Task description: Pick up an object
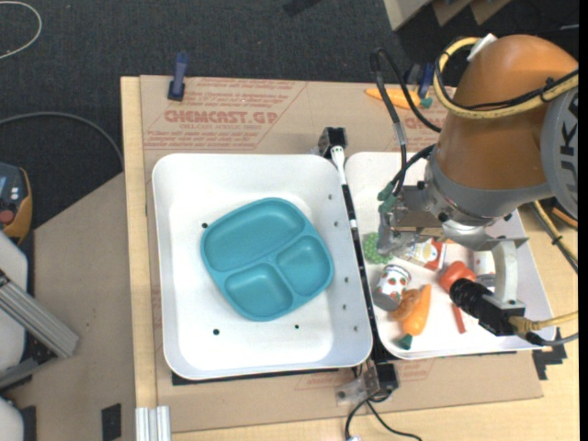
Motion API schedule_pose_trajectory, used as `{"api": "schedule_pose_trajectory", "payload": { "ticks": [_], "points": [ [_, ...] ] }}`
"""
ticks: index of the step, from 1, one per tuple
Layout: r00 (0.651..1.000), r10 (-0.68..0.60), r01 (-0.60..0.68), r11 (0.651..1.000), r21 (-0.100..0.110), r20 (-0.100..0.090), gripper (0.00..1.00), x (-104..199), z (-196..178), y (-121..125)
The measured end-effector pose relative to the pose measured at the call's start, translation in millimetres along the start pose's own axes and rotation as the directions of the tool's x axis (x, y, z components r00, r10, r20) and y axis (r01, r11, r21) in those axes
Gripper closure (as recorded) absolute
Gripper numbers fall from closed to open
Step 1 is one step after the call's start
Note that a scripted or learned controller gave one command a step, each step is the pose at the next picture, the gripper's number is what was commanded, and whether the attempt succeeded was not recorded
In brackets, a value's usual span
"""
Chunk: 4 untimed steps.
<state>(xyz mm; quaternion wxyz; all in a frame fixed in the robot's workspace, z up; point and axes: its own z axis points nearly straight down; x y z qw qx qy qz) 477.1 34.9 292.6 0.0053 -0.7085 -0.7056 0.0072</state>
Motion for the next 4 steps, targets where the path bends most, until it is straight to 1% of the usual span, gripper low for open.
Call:
{"api": "schedule_pose_trajectory", "payload": {
  "ticks": [1,2,3,4],
  "points": [
    [1.0,-0.004,0.004,1.0,-0.02,-0.003,1.0,1,-19,3],
    [1.0,-0.004,0.004,1.0,-0.022,-0.002,1.0,2,-29,3],
    [1.0,-0.009,0.009,1.0,-0.02,-0.003,1.0,48,-35,1],
    [1.0,0.002,-0.002,1.0,-0.009,-0.001,1.0,0,34,2]
  ]
}}
